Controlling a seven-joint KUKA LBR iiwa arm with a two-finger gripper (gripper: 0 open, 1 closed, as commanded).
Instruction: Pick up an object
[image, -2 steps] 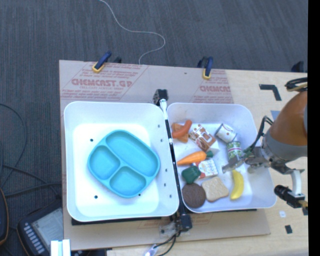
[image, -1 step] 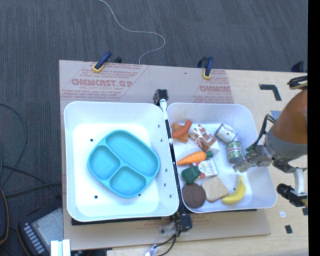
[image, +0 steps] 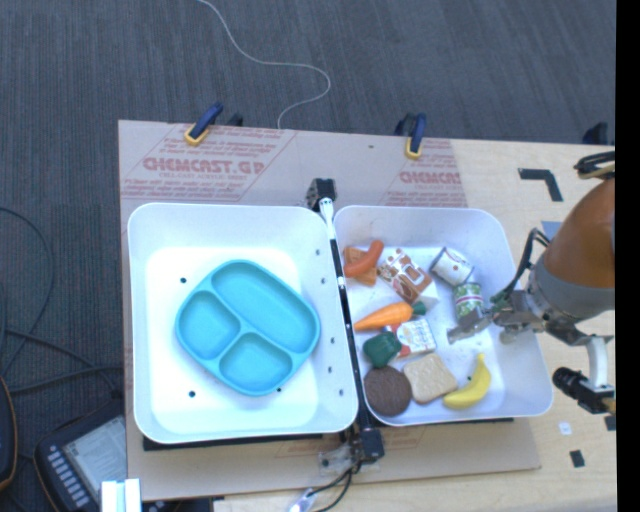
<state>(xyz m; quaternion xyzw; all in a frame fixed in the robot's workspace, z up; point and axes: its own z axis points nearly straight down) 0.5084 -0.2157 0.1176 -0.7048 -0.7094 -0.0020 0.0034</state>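
White bins: two are sitting side by side on a brown board.
Left bin (image: 150, 300): a blue divided plate (image: 247, 326) is lying at its centre.
Right bin (image: 500, 240): toy food is crowding its left half, with a carrot (image: 383, 317) at centre, a banana (image: 470, 387) at 5 o'clock and a can (image: 467, 300) at 3 o'clock.
Gripper (image: 472, 328): it is hovering just below the can; whether it is wide or narrow, I cannot tell.
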